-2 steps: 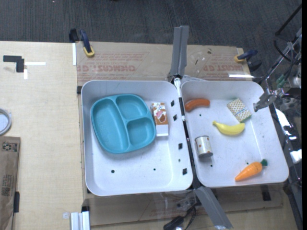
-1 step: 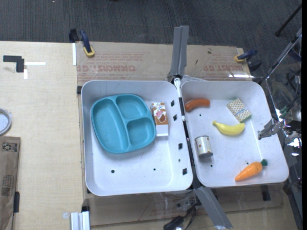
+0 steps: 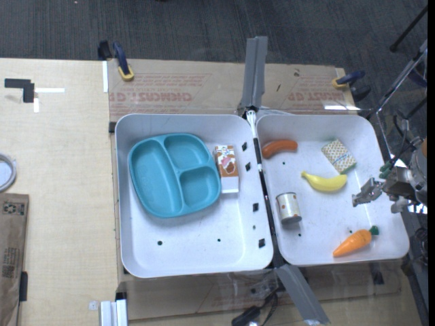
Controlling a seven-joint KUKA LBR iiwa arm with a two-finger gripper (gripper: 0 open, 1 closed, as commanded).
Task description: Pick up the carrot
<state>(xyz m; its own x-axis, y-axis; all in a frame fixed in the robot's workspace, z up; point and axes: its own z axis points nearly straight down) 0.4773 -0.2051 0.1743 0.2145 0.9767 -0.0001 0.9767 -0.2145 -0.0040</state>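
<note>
Nearest the camera, along the front of the scene, runs the pale bench (image 3: pixel 54 250), with a brown paper packet (image 3: pixel 12 240) at its left edge.

Moving rightward, the left bin (image 3: pixel 190 250) holds a blue divided plate (image 3: pixel 175 175) and, just beside the plate's right rim, a small printed box (image 3: pixel 226 161). A row of black clips marks the wall where the two bins meet.

The right bin (image 3: pixel 319 250) carries five things, well spread out: a reddish sausage-shaped toy (image 3: pixel 279 147) near the back left, a small tin can (image 3: pixel 289 207) by the dividing wall, a banana (image 3: pixel 324 182) in the middle, a patterned sponge-like block (image 3: pixel 338 155) behind it, and the carrot (image 3: pixel 353 243) near the front right corner, lying flat with its green tip pointing right (toward the arm).

Farthest right, the hand (image 3: pixel 369 191) hangs over the bin's right side, behind the carrot and apart from it; whether it is open or closed cannot be told from this slant, though nothing can be seen gripped in it.

As a judgement, the task has barely begun: the carrot lies untouched on the bin floor, so the approach, the grasp and the lift all remain.
</note>
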